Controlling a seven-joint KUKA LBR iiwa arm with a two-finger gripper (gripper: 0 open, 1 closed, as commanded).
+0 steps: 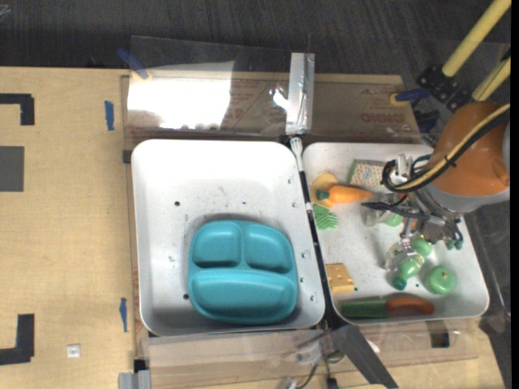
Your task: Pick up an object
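My gripper [408,248] hangs low over the right side of the right bin [478,294], below the arm's orange band [474,156]. Right under it lies a small green toy [402,277], and a green apple [440,279] sits just to its right. An orange carrot [349,194] lies at the bin's upper left. Whether the gripper touches the green toy is unclear from this angle.
The left bin [162,177] holds a teal divided plate [242,272]. Also in the right bin are a speckled block [366,173], a green ridged piece [326,217], a yellow block [339,278], a green stick [363,306] and a red piece [409,304].
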